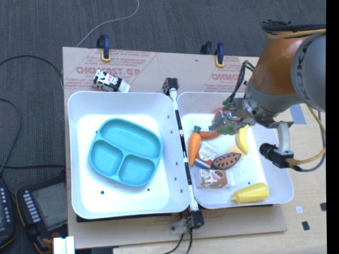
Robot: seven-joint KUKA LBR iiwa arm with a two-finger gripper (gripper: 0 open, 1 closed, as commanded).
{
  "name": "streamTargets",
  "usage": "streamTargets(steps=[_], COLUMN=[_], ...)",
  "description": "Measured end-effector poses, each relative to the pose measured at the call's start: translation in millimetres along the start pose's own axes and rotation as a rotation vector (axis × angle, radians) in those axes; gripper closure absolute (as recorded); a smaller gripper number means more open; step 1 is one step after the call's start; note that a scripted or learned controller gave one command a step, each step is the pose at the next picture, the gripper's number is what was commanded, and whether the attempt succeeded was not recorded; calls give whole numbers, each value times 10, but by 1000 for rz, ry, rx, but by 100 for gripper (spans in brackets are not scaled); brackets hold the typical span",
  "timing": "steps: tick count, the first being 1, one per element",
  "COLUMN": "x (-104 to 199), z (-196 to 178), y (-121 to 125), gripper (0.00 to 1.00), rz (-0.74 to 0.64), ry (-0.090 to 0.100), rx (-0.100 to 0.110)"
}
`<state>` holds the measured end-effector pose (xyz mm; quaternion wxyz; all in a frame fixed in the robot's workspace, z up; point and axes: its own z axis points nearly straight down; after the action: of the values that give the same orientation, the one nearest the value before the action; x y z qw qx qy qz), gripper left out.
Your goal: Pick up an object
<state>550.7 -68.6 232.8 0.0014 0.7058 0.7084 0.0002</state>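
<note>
The right bin (275, 192) holds several toy foods: an orange carrot (194, 144), a yellow banana (242, 139), a brown almond-shaped piece (226, 160), a small white packet (207, 152), a brown snack box (213, 178) and a yellow squeeze bottle (250, 193). My gripper (225, 120) hangs low over the back middle of this bin, just above the carrot's leafy end and a red piece (210, 135). I see nothing held between its fingers.
The left bin (85, 102) contains a blue divided plate (125, 151). Clamps (103, 45) sit at the board's far edge, and a small black-and-white item (108, 81) lies behind the left bin. A black bracket (170, 84) tops the wall between bins.
</note>
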Motion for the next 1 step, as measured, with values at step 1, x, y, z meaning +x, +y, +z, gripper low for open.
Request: streamTargets(steps=[1], x=[-1], z=[-97], y=[7], gripper=[100], rz=[-1], ry=[0], rx=[-1])
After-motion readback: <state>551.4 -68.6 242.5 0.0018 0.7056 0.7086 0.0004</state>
